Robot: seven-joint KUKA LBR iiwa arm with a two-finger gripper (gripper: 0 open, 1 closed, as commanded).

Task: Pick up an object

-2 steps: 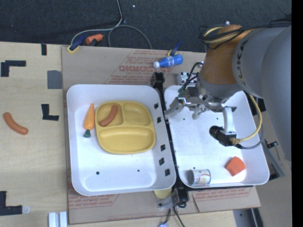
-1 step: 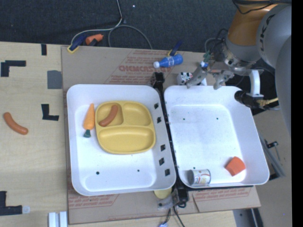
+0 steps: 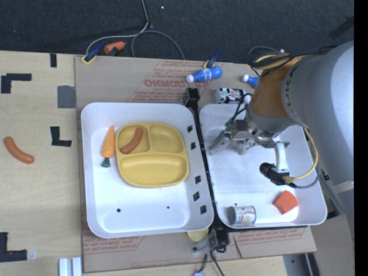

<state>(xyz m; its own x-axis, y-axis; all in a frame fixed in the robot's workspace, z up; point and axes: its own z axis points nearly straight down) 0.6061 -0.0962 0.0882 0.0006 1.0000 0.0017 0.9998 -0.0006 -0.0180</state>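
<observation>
My gripper [image 3: 232,142] hangs over the upper left part of the right bin [image 3: 253,177], close to the divider. It is open, its two grey fingers spread apart with only bare white bin floor between them. A small can [image 3: 244,214] lies on its side near the right bin's front edge. An orange block [image 3: 286,202] rests in that bin's front right corner. Both are well in front of the gripper. In the left bin [image 3: 95,200] a yellow divided plate [image 3: 154,168] carries a sausage [image 3: 131,141], and a carrot [image 3: 108,142] lies beside its left rim.
Another sausage [image 3: 18,150] lies on the bench far left, outside the bins. Blue clamps [image 3: 205,75] and cables sit behind the bins. The arm's black cable fitting [image 3: 272,173] hangs over the middle of the right bin.
</observation>
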